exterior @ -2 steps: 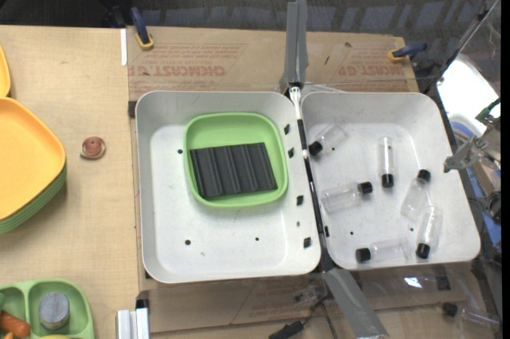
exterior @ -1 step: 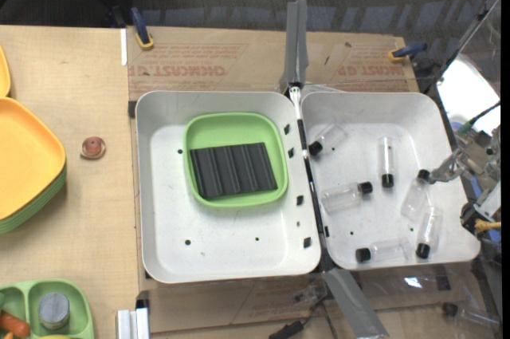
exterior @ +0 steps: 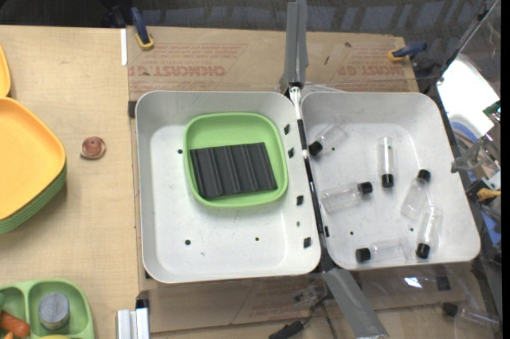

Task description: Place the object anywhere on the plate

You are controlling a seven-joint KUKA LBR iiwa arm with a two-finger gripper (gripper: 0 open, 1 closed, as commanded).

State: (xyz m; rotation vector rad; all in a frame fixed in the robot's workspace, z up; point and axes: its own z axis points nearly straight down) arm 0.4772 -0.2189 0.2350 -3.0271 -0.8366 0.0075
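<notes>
Green plate [exterior: 236,128] in left bin [exterior: 159,194], black ridged slab [exterior: 233,170] on it. Capped clear vials [exterior: 386,158] scattered in right bin [exterior: 446,170]. Claw state: can't tell.

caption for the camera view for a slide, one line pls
Green plate carrying a dark ribbed block in the left bin; clear black-capped vials scattered across the right bin.
</notes>
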